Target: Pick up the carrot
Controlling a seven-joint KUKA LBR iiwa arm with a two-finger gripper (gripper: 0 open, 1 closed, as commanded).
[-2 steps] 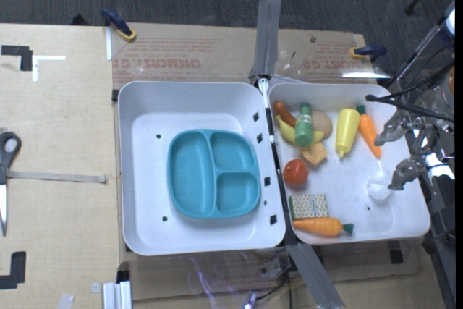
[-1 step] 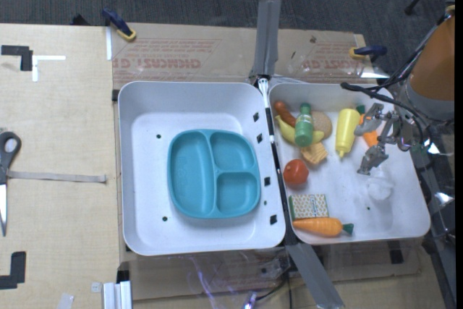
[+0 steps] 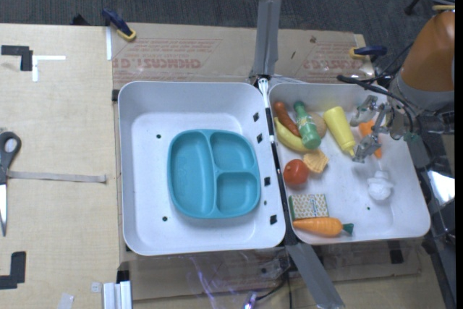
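Right now the gripper (image 3: 367, 135) hangs low over the upper right part of the right bin (image 3: 405, 224), its metal fingers pointing down and to the left. Whether those fingers stand wide or narrow cannot be told; the tips blur into cabling and a small orange patch beside them, and nothing can be seen clearly held between them.

Just beside the gripper, at about nine o'clock, lies a yellow bottle-shaped toy (image 3: 338, 128). Just below, at roughly five o'clock, sits a small white lump (image 3: 380, 188). Further toward nine o'clock are a green bottle (image 3: 307, 127), a banana (image 3: 289, 139), a tomato (image 3: 295, 171) and a small orange wedge (image 3: 316, 161).

The carrot (image 3: 319, 226) lies well apart from the gripper, at about seven o'clock, close to the bin's near wall. Its long axis runs almost left to right, fat end left and green stub right. Touching it on the upper side is a small printed box (image 3: 309, 205).

By my judgement the coming move turns on that gap: travel down and left, then set the fingers across the carrot's short width. The box crowding its upper flank could catch a finger.

The left bin (image 3: 137, 155) carries a teal divided plate (image 3: 215, 174).
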